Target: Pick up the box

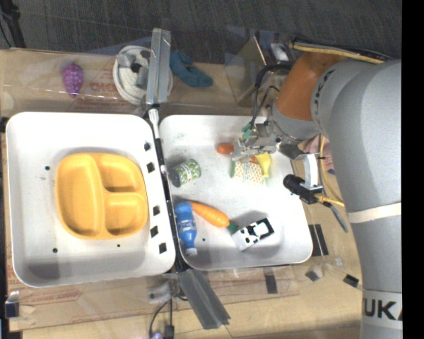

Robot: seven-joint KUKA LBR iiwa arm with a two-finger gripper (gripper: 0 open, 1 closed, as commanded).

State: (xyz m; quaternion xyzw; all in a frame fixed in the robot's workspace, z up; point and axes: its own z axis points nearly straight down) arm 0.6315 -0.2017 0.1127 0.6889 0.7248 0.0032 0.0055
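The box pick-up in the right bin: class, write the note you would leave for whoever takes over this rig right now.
Gripper: low over the upper right part of the right bin, just above the box; whether it grips anything cannot be told.
Box: small, yellow and patterned, lying on the bin floor directly below the gripper, beside a small orange piece.
Elsewhere in that bin: green can, carrot, blue bottle, black and white toy.
Left bin: yellow divided tray.
Done: arm brought to the box.
Left: confirm the grasp, then lift the box.
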